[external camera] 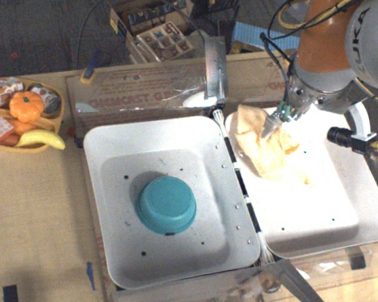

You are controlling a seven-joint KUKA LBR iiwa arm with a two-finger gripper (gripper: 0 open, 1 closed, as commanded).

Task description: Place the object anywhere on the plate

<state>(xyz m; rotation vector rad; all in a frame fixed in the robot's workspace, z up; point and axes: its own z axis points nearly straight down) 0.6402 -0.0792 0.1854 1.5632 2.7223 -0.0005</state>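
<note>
Teal plate [167, 204] sits left; your gripper [270, 126] touches the yellow cloth [263, 146], grip unclear; no legible writing.

We note a tan bench [33, 220], dark carpet [24, 34] behind, and a cardboard box [153, 25] on it.

a yellow bowl [14, 120] sat at the bench's far left, holding a small orange pumpkin [26, 106], a banana [40, 138] and some small packets. beyond the bins lay a cardboard strip [137, 90], and behind it on the floor a box of clutter [157, 28].
</note>
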